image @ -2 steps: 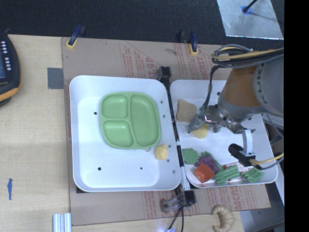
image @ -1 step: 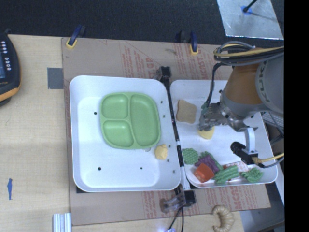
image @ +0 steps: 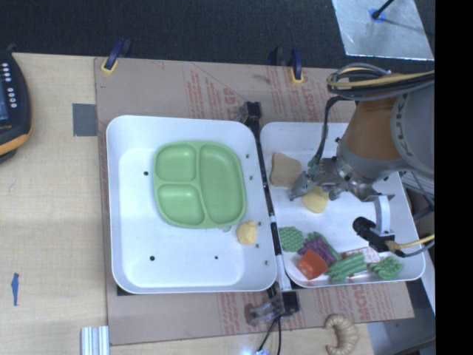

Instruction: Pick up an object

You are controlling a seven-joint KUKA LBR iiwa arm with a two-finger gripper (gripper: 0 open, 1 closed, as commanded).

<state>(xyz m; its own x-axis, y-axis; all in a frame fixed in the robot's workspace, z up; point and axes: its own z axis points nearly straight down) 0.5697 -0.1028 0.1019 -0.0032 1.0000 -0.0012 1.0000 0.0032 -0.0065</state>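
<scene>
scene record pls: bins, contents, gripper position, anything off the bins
left bin: green plate, three compartments; small yellow piece beside its lower right corner
right bin: tan piece upper left; yellow lump mid; pile of toy food along the lower edge, green, purple and red
gripper: low in the right bin, over the yellow lump, next to the tan piece
grasp: cannot tell
off the bins: pendant at left edge; curled tan item below the right bin
</scene>
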